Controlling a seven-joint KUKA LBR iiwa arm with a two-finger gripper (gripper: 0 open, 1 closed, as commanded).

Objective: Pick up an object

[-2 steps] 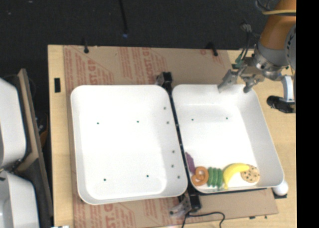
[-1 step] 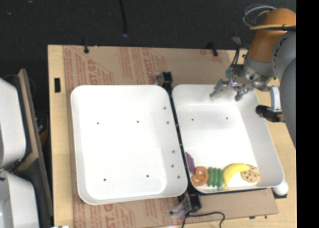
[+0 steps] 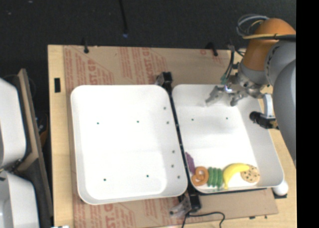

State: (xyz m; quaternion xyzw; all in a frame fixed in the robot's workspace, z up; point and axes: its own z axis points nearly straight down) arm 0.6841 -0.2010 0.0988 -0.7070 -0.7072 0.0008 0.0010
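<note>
My gripper (image 3: 223, 98) hangs over the far part of the right bin (image 3: 219, 132), fingers spread apart with nothing between them. Along that bin's near edge lies a row of small objects: an orange pretzel-like ring (image 3: 200, 176), a green ridged piece (image 3: 215, 176), a yellow banana (image 3: 235, 170) and a round tan cookie (image 3: 250, 174). A thin purple piece (image 3: 190, 161) lies by the bin's left wall. The gripper is well away from all of them.
The left bin (image 3: 122, 139) sits beside the right one on a cardboard-covered bench (image 3: 109, 65). A black clamp (image 3: 165, 79) stands between the bins at the far edge. White trays (image 3: 12, 122) stand off the bench at the left.
</note>
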